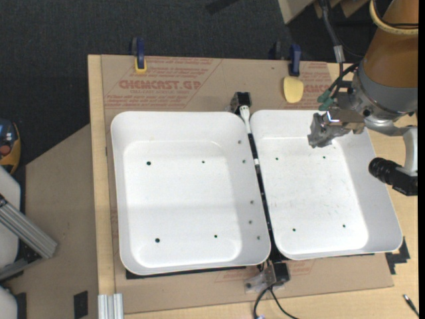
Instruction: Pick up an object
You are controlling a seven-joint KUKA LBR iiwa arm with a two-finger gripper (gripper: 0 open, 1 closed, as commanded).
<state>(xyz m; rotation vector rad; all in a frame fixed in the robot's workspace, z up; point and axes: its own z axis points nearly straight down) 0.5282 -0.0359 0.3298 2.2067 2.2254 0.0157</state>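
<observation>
A small pale yellow object (293,89) lies on the brown board just beyond the far edge of the right bin (345,244), outside both bins. My gripper (321,137) hangs over the far part of the right bin, a short way to the right of and nearer than the yellow object, not touching it. Nothing shows beneath or in the gripper. The grey arm with its orange band (397,52) comes in from the upper right.
The left bin (126,178) sits beside the right one, with a black divider strip (255,171) between them. Blue clamps (139,47) (295,57) hold the board's far edge. A black cylindrical part (392,173) juts over the right bin's right rim.
</observation>
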